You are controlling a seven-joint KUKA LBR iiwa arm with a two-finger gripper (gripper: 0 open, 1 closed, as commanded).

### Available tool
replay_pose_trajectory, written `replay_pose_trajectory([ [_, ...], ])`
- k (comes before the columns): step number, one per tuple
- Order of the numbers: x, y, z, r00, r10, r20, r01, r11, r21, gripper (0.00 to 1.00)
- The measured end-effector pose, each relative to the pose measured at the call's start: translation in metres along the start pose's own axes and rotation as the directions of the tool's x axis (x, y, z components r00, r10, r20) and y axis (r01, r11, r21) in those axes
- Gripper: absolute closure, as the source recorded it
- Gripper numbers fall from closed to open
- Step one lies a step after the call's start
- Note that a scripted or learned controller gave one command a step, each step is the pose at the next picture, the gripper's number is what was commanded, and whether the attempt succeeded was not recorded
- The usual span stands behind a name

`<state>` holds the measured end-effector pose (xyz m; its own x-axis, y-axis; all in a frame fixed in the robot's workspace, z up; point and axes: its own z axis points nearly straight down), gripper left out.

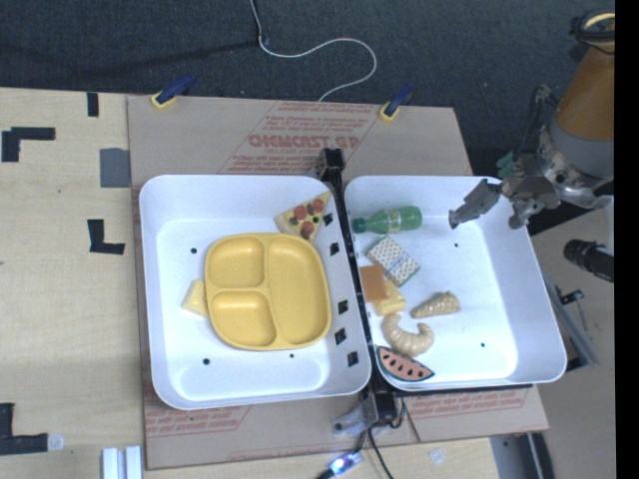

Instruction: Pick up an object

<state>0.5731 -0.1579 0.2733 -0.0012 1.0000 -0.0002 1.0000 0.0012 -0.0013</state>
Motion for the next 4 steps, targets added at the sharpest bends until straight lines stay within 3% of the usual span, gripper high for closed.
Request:
replay_pose_trajectory([
  [1, -0.001, -0.005, 0.064, 1.000, 0.001, 0.000, -0.001, 1.000, 0.006, 0.00],
  [4, 0.004, -0.007, 0.187, 1.000, 0.001, 0.000, -0.001, 1.000, -0.001, 0.00],
])
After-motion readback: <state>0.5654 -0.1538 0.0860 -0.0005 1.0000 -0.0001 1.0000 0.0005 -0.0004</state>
